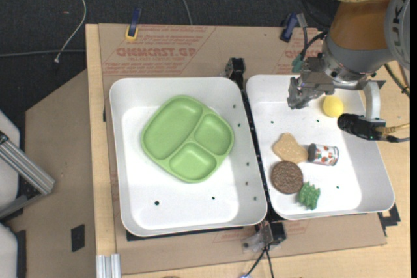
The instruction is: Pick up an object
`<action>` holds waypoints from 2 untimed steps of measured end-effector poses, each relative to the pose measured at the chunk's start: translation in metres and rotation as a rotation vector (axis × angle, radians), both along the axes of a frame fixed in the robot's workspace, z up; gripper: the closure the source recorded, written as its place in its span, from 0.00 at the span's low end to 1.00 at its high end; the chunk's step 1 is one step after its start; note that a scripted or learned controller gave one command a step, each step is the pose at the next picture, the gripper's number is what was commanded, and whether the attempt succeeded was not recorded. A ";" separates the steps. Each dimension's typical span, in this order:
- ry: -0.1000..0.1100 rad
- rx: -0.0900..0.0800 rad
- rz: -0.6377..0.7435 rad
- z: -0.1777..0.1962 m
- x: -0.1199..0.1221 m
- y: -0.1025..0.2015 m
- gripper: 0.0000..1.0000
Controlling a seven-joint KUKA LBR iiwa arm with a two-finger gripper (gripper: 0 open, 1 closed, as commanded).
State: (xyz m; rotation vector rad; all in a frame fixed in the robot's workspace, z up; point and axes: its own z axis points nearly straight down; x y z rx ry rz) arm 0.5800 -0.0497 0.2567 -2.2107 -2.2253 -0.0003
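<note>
Hovering the grey two-finger gripper (pixel 300 99) over the right white bin (pixel 365 195), just left of the small yellow ball (pixel 333 106); I read this as the approach step. Finger state: cannot tell. Next move needs alignment over the ball, then descent.

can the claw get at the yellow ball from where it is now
Probably yes. The claw hangs over the far part of the right bin, and the yellow ball lies just beside it on the bin floor. Nothing rests on the ball, and the tan cookie and small can lie nearer the camera, apart from it.
</note>
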 end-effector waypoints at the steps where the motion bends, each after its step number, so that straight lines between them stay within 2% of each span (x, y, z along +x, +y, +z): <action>1: -0.004 -0.001 -0.001 0.002 0.003 0.050 1.00; 2: 0.000 -0.001 0.000 -0.018 0.014 0.105 1.00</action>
